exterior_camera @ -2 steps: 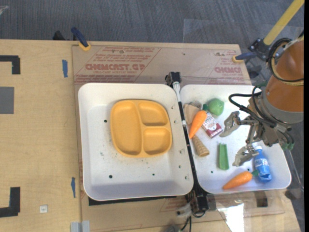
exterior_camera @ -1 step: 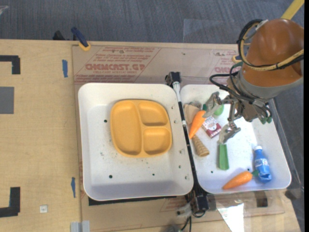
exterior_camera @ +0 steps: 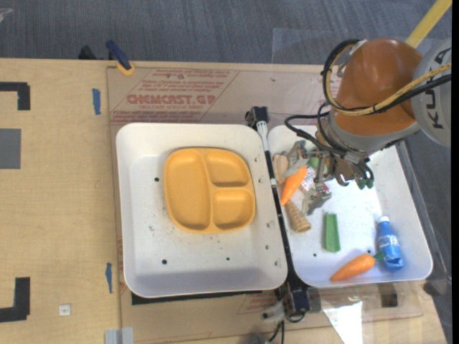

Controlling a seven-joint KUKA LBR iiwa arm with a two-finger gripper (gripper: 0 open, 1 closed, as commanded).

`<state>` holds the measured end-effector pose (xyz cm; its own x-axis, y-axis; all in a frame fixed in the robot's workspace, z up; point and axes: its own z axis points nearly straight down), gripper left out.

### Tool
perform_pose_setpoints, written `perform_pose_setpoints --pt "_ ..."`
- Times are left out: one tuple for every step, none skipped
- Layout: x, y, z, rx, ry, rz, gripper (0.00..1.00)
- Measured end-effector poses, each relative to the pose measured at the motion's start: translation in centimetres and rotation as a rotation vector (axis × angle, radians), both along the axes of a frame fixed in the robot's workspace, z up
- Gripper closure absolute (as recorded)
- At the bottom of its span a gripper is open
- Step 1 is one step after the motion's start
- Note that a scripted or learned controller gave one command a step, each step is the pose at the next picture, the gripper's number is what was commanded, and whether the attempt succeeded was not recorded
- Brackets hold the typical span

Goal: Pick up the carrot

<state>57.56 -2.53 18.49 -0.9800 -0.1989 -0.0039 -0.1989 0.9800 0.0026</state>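
Two carrots lie in the right bin [exterior_camera: 401, 192]. One orange carrot [exterior_camera: 290, 186] is tilted near the bin's left wall, right beside my gripper [exterior_camera: 315, 189], which hangs low over the bin's upper left part under the orange wrist band [exterior_camera: 376, 84]. The gripper's metal parts overlap this carrot's right side, and whether they touch it is unclear. The second carrot [exterior_camera: 353, 267], with a green tip, rests near the bin's front edge, well apart from the gripper.
A green block [exterior_camera: 330, 231], a blue bottle [exterior_camera: 388, 244], a tan cylinder [exterior_camera: 299, 221] and a beige piece [exterior_camera: 281, 165] share the right bin. The left bin [exterior_camera: 140, 213] holds a yellow divided plate [exterior_camera: 210, 188].
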Motion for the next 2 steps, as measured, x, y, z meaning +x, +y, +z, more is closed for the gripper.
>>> perform_pose_setpoints --pt "-0.2 -6.3 0.1 -0.003 -0.005 -0.172 0.00" --pt "2.1 -3.4 0.1 0.000 -0.006 -0.220 0.00"
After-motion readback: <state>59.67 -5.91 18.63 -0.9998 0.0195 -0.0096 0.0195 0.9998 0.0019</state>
